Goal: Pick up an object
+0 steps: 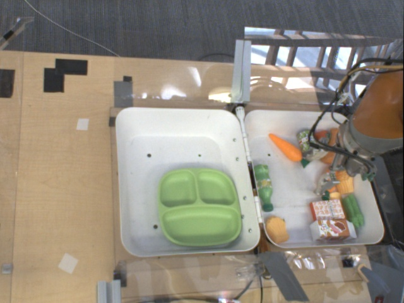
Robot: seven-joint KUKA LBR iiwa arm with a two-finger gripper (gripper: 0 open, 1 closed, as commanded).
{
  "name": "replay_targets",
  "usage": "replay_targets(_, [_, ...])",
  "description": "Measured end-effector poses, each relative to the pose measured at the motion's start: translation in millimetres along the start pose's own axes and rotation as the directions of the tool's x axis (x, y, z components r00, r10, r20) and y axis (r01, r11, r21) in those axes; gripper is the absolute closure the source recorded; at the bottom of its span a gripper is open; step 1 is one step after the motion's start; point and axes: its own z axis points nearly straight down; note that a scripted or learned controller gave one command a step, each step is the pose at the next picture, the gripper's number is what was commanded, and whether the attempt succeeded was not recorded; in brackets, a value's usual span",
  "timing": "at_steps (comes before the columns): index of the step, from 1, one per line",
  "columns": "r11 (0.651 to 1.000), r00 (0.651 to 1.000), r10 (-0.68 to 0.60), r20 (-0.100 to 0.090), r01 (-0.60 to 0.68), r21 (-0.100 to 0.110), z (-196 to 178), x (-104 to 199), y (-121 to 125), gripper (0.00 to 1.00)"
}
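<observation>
1. Two bins sit side by side; your targets lie in the right bin (297, 235): a carrot (285, 148), a green bottle (263, 186), a small carton (330, 220), a green vegetable (353, 211) and a round yellow piece (276, 228).
2. You look to be at the descent step: the gripper (329, 183) hangs low among the items by the bin's right side. Whether it is spread or closed, you cannot tell, and no grasp shows.
3. Next, settle squarely over one item.
4. Mind the crowding near the right wall; the bin's middle offers freer room. The left bin (136, 144) holds a green tray (199, 207).
</observation>
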Motion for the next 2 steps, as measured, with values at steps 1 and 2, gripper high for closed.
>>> replay_targets(1, [1.000, 1.000, -0.009, 0.012, 0.009, 0.002, -13.9, -4.2, 2.5, 1.00])
replay_targets(2, [1.000, 1.000, -0.010, 0.011, 0.010, 0.002, -13.5, -4.1, 2.9, 0.00])
